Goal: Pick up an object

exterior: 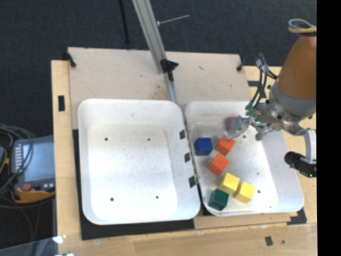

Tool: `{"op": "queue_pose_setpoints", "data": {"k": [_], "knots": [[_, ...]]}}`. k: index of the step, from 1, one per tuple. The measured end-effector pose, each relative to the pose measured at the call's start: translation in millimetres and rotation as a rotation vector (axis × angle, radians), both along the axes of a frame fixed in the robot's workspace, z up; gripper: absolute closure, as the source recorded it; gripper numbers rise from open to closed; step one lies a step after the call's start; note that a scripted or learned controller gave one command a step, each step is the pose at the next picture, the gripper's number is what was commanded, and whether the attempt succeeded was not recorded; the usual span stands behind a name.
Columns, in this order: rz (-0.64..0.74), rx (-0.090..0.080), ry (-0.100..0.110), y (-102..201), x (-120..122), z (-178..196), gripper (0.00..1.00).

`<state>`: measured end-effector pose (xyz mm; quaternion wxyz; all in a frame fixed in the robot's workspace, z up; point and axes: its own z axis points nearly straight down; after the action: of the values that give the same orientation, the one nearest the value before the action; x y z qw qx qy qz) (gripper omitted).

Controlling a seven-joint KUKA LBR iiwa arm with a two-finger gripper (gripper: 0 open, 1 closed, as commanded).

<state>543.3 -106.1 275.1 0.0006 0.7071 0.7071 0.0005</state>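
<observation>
My gripper (238,130) hangs low over the upper part of the right bin (277,196), reaching in from the right. A small purple object (231,122) lies just beside it on the far side, partly hidden by it. An orange block (225,145) sits right below the gripper's tip, close to it or touching it. A blue block (203,146) lies to the left near the bin's wall. Further forward are a second orange block (218,165), two yellow blocks (230,183) (245,191) and a green block (218,199).
The left bin (85,143) adjoins the right one along a shared wall. A slanted metal rail (152,31) runs from the top down to the bins' junction. A grey device with cables (29,164) sits off the bench at the left.
</observation>
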Motion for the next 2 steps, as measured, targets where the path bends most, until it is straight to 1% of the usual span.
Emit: {"op": "queue_pose_setpoints", "data": {"k": [1,2], "knots": [[-0.003,-0.001,0.006,5.6,2.8,-45.1,0.00],[-0.002,-0.001,0.006,-5.8,2.7,-100.9,0.00]]}}
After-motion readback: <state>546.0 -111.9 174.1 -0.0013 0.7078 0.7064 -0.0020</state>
